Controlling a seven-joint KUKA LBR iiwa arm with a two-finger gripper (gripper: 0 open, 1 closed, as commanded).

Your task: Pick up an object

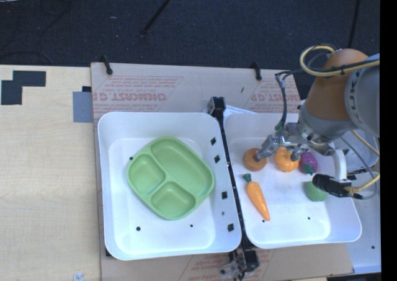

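My gripper (282, 147) hangs low over the back of the right bin (298, 233). It is open, with one grey finger (268, 148) slanting left. A yellow-orange fruit (286, 161) lies on the bin floor right under the gripper, between the fingers. To the left, an orange round fruit (254, 160) nearly touches the left finger. A purple fruit (307, 162) lies just right of the yellow-orange one. An orange carrot (257, 198) lies nearer the front. A green item (315, 191) sits at the right, partly behind a black cable part.
The left bin (118, 224) holds a green divided plate (170, 177). A black divider (224, 168) runs between the bins. The arm's grey body with its orange band (338, 90) and cables overhang the right bin's back right corner.
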